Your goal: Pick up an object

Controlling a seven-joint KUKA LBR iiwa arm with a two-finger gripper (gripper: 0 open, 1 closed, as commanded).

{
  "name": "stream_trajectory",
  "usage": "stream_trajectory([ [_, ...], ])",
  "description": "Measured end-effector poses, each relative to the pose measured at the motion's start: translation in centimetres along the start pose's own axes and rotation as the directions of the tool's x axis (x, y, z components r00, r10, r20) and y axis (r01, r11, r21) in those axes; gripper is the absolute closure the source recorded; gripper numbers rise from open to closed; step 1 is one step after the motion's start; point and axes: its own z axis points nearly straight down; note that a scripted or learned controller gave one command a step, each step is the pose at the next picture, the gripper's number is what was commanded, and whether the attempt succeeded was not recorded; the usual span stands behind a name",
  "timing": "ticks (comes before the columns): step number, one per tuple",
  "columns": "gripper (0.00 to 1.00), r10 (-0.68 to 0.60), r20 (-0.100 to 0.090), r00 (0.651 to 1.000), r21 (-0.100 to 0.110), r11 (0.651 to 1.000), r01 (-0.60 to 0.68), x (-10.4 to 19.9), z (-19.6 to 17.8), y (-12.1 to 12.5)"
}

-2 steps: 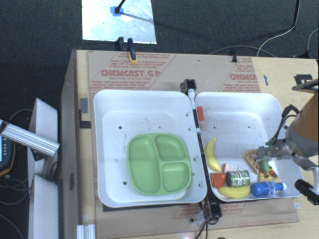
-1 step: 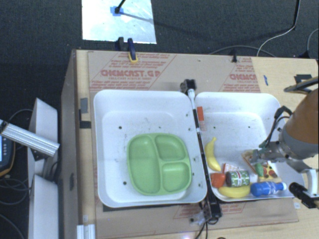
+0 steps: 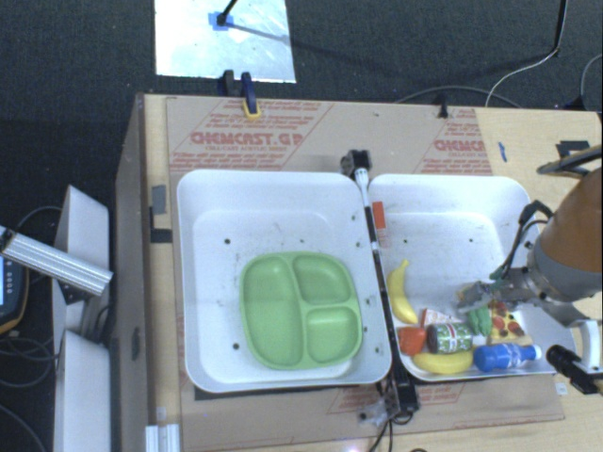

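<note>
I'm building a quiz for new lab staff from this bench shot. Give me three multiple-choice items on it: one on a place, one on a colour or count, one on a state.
1. Where does the divided plate lie?
A. In the left bin
B. In the right bin
C. On the floor

2. What colour is that plate?
A. Red
B. Green
C. Black

3. How does the blue bottle rest?
A. Standing upright
B. Lying on its side
C. Hanging from the arm

Answers:
1. A: the plate sits on the floor of the left bin, across the divider from the right bin.
2. B: all of its compartments are light green.
3. B: the bottle lies lengthwise near the front edge of the right bin, beside a banana.
</note>
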Motion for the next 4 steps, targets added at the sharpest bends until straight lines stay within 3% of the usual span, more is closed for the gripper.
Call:
stream_trajectory([
  [1, 1.00, -0.002, 0.001, 1.000, -0.003, 1.000, 0.002, 0.0, -1.0, 0.1],
  [3, 1.00, -0.001, 0.000, 1.000, 0.000, 1.000, 0.001, 3.3, -3.4, 0.0],
  [4, 1.00, 0.000, 0.002, 1.000, -0.002, 1.000, 0.000, 1.5, -7.4, 0.8],
])
